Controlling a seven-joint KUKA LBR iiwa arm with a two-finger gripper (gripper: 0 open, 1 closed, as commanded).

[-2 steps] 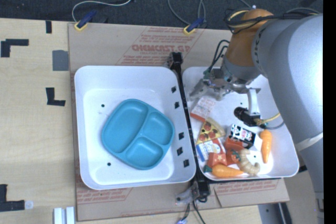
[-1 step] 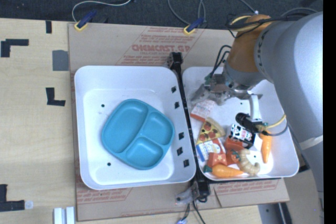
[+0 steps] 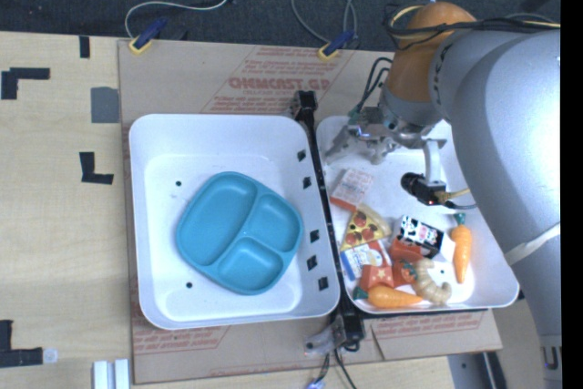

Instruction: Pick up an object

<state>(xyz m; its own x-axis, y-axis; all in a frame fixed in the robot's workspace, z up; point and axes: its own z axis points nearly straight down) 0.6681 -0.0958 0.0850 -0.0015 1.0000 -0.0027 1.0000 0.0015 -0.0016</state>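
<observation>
Altogether two carrots (image 3: 462, 252) lay in the right bin (image 3: 499, 285), one blue divided plate (image 3: 239, 232) in the left bin (image 3: 146, 141). Whether the gripper (image 3: 366, 134) was open or closed, I could not tell.

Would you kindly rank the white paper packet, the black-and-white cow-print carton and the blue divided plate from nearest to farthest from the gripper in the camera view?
1. White paper packet: right bin, just below the gripper.
2. Black-and-white cow-print carton: right bin, lower down among the toys.
3. Blue divided plate: left bin, across the divider.
</observation>
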